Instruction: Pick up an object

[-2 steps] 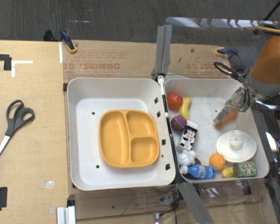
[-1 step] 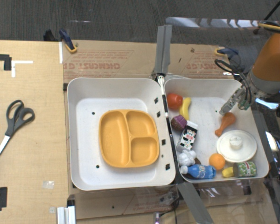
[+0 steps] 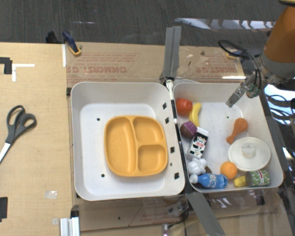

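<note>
Here your gripper [image 3: 234, 99] hangs over the far right corner of the right bin [image 3: 212, 107], holding nothing; whether its jaws are open, I cannot tell. Nearest below lies a drumstick [image 3: 237, 129]. You're approaching, so next lower onto it

Right bin [image 3: 221, 113]: red tomato [image 3: 184, 105], yellow banana [image 3: 194, 113], purple toy [image 3: 188, 129] along left wall. Milk carton [image 3: 198, 144] mid-left. Orange drumstick [image 3: 237, 130] right. Front edge: blue bottle [image 3: 211, 181], orange ball [image 3: 228, 169], white lid [image 3: 249, 153], green can [image 3: 258, 178] lying.
</note>
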### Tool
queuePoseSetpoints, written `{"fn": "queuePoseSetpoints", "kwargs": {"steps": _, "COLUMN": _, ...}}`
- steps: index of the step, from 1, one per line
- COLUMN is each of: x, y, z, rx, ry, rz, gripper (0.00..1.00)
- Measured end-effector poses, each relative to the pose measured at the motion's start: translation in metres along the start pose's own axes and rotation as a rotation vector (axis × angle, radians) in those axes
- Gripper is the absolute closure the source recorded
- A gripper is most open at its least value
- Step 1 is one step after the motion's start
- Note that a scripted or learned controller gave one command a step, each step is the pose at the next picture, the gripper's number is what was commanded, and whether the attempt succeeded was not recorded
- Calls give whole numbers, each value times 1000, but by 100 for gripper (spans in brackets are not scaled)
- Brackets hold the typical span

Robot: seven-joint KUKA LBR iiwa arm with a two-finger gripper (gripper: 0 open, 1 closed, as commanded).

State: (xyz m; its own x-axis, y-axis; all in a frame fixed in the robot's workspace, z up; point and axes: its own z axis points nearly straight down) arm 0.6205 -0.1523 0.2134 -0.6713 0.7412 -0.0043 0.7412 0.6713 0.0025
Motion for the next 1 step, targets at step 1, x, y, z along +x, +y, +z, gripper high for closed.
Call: {"fn": "queuePoseSetpoints", "kwargs": {"steps": 1, "x": 0, "y": -1, "z": 1, "rx": 2, "ry": 2, "rz": 1, "gripper": 0}}
